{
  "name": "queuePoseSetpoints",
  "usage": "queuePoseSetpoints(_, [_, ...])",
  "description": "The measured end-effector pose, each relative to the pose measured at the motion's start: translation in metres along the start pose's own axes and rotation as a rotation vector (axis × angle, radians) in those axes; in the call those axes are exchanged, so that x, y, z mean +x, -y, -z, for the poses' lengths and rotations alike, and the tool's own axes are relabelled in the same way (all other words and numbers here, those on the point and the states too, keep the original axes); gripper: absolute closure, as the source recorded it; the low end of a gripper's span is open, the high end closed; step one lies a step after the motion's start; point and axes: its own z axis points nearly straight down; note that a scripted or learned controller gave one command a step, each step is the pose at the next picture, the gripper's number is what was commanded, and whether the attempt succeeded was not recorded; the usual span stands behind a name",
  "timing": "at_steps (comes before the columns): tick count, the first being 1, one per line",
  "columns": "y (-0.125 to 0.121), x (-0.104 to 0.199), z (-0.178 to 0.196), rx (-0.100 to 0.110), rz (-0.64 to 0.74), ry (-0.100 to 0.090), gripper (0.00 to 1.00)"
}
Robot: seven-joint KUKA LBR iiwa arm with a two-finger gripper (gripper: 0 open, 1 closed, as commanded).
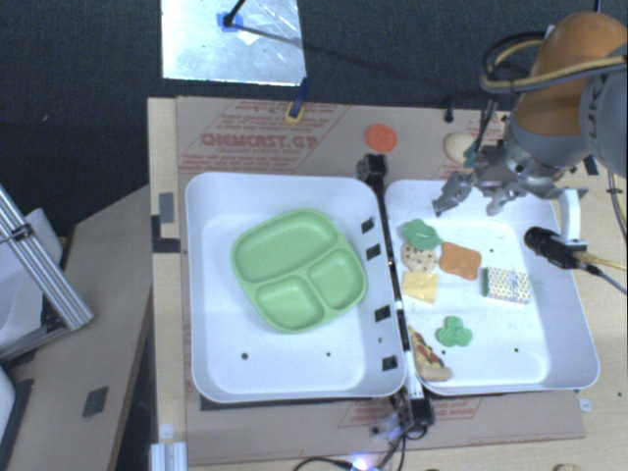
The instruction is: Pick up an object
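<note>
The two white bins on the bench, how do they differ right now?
The left bin holds one big item, a green divided plate, while the right bin holds several small toy foods scattered about. The end effector hovers over the right bin's far edge; the left bin has nothing above it. Both are shallow, white and about the same size.

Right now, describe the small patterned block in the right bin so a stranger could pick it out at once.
Start at the right bin, the one without the green divided plate. Among the toy foods clustered there, look furthest right, just past the orange piece. The patterned block is the only boxy item speckled white with blue and yellow; its neighbours are plain-coloured.
</note>
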Motion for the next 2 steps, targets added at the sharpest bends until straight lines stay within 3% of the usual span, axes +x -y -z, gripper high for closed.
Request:
queuePoseSetpoints(1, [-0.002,0.0,0.007,-0.012,0.002,0.001,0.0])
queuePoseSetpoints(2, [-0.002,0.0,-0.034,-0.01,0.0,0.001,0.0])
